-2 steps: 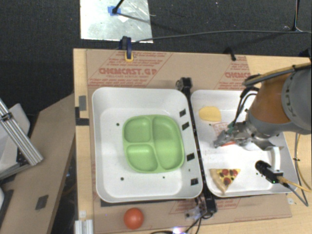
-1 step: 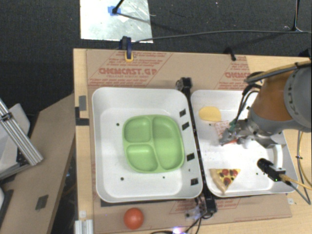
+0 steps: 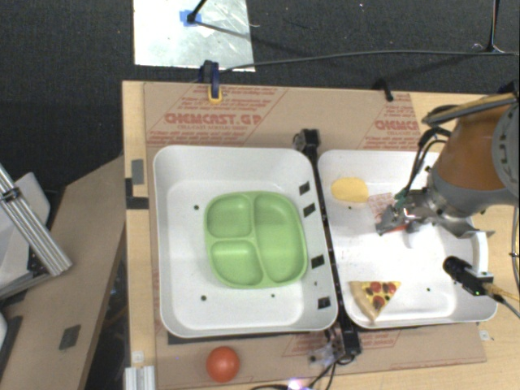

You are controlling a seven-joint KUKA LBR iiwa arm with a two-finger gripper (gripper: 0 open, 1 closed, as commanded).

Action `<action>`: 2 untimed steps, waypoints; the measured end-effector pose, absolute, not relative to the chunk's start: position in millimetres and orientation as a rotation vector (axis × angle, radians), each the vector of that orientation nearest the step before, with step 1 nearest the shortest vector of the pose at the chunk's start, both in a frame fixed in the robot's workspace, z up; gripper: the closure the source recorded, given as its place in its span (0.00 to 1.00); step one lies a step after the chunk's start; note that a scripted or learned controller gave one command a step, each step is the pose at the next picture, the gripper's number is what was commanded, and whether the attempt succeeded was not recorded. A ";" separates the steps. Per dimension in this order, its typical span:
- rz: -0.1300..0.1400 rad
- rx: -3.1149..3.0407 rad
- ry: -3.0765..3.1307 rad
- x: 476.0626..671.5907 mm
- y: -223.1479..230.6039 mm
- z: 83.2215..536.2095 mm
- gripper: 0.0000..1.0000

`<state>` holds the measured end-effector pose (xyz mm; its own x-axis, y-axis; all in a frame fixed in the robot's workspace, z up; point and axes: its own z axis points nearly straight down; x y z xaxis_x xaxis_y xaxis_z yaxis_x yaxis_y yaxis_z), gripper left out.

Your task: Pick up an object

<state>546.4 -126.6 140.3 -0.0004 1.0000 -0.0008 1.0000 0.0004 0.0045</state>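
The gripper hovers low in the right bin (finger state: cannot tell), between the yellow piece and the pizza slice; the approach step appears current, requiring alignment over one.

The two white bins look like smooth plastic with a soft sheen. Well to the gripper's left, the green divided plate is matt plastic. Just beyond the gripper, the yellow piece looks smooth and dull; nearer than it, the pizza slice seems moulded plastic (a toy, apparently). The bench is covered by printed brown paper, matt. The arm's orange band has a satin gloss.
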 end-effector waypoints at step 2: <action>0.004 2.214 2.224 555.7 -125.5 227.9 1.00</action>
<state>555.7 -125.5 227.9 -0.0046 1.0000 -0.0007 1.0000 0.0046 0.0047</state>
